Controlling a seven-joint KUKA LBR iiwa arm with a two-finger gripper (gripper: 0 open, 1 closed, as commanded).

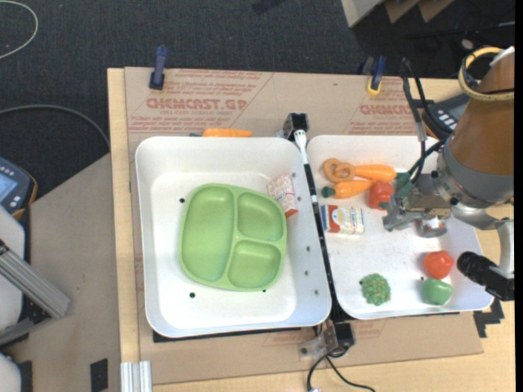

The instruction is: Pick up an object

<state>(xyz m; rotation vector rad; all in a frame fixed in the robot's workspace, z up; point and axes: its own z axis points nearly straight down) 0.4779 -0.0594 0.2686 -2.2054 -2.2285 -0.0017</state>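
Red toy tomato (380, 193) lies upper middle of right bin (409, 288), beside orange carrots (364, 180). Gripper (406, 211) hangs just right of tomato, touching unclear; finger state cannot tell. Green divided plate (233, 237) sits in left bin (159, 219).

Dark carpet floor (163, 15) fills the upper frame, a thin cable (24, 23) looping at upper left. The desk (122, 284) carries a cardboard sheet (245, 96) (held by two clamps (158, 68) along its top edge).

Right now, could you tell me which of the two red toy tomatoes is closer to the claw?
The upper red tomato, beside the orange carrots, sits just left of the claw; the other lies lower, above the green pepper.
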